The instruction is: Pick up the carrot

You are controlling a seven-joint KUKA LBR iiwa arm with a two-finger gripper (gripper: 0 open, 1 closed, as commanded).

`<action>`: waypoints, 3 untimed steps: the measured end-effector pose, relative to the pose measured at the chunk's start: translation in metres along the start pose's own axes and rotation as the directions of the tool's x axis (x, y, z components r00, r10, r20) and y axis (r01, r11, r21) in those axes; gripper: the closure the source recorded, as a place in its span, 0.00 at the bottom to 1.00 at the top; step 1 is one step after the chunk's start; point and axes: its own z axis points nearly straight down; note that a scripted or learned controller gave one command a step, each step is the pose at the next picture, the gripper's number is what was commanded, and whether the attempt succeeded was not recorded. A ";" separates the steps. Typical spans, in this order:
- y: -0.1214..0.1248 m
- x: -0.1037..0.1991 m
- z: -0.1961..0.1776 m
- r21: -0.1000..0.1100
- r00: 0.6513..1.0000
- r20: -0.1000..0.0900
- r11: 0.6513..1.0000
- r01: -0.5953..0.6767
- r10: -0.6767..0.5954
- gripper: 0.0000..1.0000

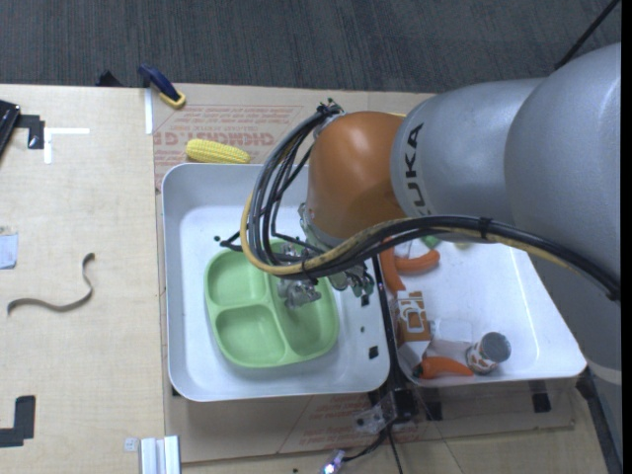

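Surroundings: gripper [299,289] hangs over the left bin [188,265], above the green divided plate [259,326], near that plate's upper right compartment.
Carrot: orange carrot [419,261] lies in the right bin [553,349], to the gripper's right and slightly farther from the camera, beyond the wall between the bins; partly hidden by the arm.
Other right-bin items: small printed carton [412,316] right of the gripper; a second orange tapered piece [444,367] and a grey can [491,349] right of it and nearer the camera.
Outside the bins: ear of corn [217,151] up and left of the gripper, beyond the left bin's far rim.
In the way: black and yellow cables [267,205] loop around the wrist.
Arm pose: arm [513,166] reaches in from the right, orange band [351,171] directly above the gripper, wrist pointing down.
Gripper state: cannot tell from this angle.
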 end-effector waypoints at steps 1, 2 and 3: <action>-0.038 0.012 -0.136 -0.004 0.996 -0.007 0.996 -0.089 0.089 1.00; -0.003 0.050 -0.122 0.001 0.897 -0.013 0.897 -0.442 0.441 1.00; -0.004 0.050 -0.122 0.001 0.897 -0.012 0.897 -0.442 0.442 0.00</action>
